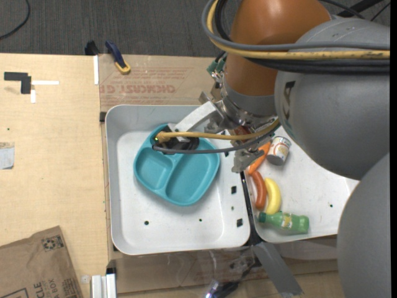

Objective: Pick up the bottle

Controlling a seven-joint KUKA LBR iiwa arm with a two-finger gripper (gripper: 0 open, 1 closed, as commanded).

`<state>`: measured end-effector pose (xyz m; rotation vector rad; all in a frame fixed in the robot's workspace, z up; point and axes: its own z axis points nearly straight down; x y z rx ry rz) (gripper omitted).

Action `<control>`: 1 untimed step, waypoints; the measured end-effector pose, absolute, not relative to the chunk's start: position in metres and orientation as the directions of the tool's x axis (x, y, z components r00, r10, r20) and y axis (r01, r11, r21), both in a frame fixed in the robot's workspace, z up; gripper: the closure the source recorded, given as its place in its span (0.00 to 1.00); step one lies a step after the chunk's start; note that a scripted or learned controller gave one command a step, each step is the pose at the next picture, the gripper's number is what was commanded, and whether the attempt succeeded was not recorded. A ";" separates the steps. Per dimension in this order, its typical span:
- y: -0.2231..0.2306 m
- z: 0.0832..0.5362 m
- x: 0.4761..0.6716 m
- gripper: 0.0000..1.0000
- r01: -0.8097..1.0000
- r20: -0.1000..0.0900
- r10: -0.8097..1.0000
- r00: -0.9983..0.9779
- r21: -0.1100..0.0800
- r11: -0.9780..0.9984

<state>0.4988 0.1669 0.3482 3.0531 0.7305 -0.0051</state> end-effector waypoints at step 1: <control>0.223 0.140 0.487 0.00 0.240 -0.005 0.240 0.971 0.002 -0.971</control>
